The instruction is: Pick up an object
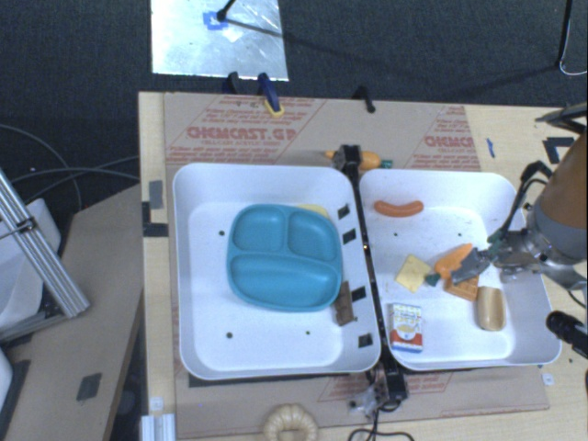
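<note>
Setting: dark carpeted floor surrounds a bench topped with brown printed cardboard (239,129); two shallow white bins sit side by side on it.
Task objects: the right bin (514,352) holds the loose items; which one is the target cannot be told.
Orange piece: an orange wedge-like item (454,262) lies right of centre in the right bin, touching or overlapping a second orange-brown slab (464,290) just nearer the camera.
Gripper: the gripper (476,265) sits low over the right side of the right bin, its dark fingertips at the right edge of the orange wedge. Whether anything lies between the fingers cannot be told, nor how far apart they are.
Arm: the grey arm (560,214) enters from the right edge, above the bin's right wall.
Yellow block: a pale yellow square (413,272) lies just left of the orange wedge.
Bread roll: a tan oblong roll (491,308) lies near the gripper, on its near side.
Sausage: a red-orange sausage (399,208) lies at the far side of the right bin, well apart from the gripper.
Carton: a small white and red carton (407,327) lies at the near-left of the right bin.
Left bin: the left bin (197,338) holds a blue divided plate (285,255) and a small brown item (344,304) just beside the plate's near-right corner.
Background: a shiny metal sheet (220,26) lies on the floor beyond the bench.
</note>
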Tool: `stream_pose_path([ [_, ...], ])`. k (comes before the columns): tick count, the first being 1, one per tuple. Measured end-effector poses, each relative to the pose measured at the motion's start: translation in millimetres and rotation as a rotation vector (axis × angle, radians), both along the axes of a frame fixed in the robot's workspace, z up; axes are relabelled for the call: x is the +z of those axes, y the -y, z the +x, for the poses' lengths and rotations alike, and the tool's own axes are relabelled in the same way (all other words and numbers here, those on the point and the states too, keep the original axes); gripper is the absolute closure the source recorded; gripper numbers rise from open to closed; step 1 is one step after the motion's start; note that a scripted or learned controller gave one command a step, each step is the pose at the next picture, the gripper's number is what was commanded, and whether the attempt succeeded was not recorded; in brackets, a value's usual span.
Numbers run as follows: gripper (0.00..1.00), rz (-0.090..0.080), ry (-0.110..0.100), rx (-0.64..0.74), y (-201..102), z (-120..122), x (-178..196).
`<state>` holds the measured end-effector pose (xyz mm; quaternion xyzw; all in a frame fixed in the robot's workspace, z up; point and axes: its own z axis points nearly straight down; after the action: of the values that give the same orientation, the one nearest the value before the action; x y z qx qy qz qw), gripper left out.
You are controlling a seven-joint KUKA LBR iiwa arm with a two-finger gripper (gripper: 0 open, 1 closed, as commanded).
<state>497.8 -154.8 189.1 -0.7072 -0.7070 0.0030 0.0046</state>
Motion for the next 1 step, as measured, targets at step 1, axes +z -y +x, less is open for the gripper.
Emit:
stream_pose_path([
  [1, 0.0, -0.003, 0.012, 0.003, -0.2, 3.1, 5.6],
])
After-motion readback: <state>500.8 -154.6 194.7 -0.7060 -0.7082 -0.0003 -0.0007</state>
